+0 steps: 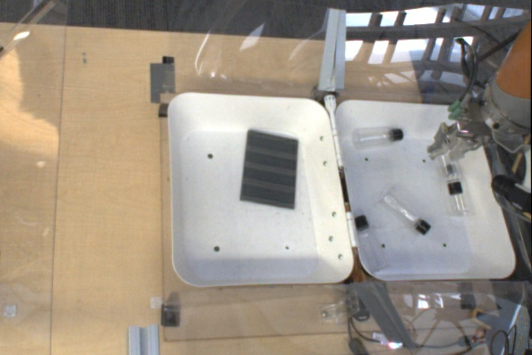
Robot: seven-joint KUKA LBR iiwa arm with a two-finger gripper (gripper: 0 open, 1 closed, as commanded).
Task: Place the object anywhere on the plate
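End effector [450,144]: over right bin's [490,266] far right; grip state cannot be told. Nearest vial [454,180]: just nearside of it, long axis near-to-far. Plate [269,169]: left bin [191,253], well leftward.

Ribbed plate and clear vials in two bins

A dark ribbed plate [269,169] lies flat mid left bin [191,253]; three black-capped clear vials [378,135] [406,214] [453,179] lie scattered in the right bin [490,266].
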